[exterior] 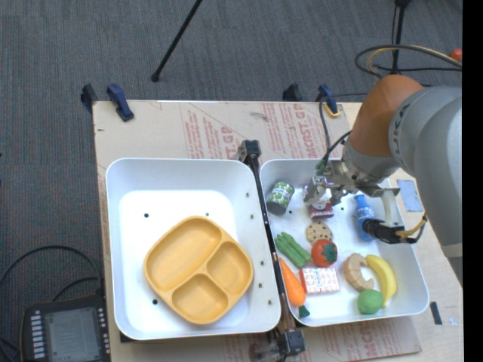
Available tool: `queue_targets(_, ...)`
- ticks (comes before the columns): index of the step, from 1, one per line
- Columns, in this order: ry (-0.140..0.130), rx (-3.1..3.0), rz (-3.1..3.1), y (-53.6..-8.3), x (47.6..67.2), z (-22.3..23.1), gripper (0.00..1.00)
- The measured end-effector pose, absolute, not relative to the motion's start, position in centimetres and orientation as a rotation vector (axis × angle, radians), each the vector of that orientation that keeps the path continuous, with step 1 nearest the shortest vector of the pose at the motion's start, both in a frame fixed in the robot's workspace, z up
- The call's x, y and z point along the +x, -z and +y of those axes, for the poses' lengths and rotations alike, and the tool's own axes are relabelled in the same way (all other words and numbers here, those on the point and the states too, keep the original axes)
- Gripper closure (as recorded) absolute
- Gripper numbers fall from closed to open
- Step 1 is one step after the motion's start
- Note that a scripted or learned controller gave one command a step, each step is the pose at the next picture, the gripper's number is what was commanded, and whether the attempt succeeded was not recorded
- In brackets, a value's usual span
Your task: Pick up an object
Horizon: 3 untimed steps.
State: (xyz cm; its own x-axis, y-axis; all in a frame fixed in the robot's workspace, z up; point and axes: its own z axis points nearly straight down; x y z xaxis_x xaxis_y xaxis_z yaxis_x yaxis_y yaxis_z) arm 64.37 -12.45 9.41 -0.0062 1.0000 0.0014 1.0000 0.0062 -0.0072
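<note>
Bins sit side by side on the worktop (173, 130). The left bin (124, 179) holds a yellow divided plate (198, 269). The right bin (411, 292) holds a can (280, 196), cookie (319, 232), tomato (324, 252), green beans (293, 249), carrot (293, 281), red box (320, 280), banana (383, 277), lime (370, 302), pastry (356, 271) and blue bottle (364, 214). Room stays open along the left bin's upper edge. The gripper (320, 200) hangs over the right bin's upper middle, just right of the can; whether the jaws are open or closed is hard to tell.
</note>
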Motion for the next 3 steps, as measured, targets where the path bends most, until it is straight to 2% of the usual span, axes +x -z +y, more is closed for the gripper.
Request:
queue_targets(1,-0.002,-2.214,-2.224,-18.6,59.0,-6.6,1.0)
queue_targets(2,-0.006,-2.209,-2.224,-19.4,59.1,-6.6,1.0)
queue_targets(3,-0.003,-2.214,-2.225,-21.8,64.4,-1.2,1.0)
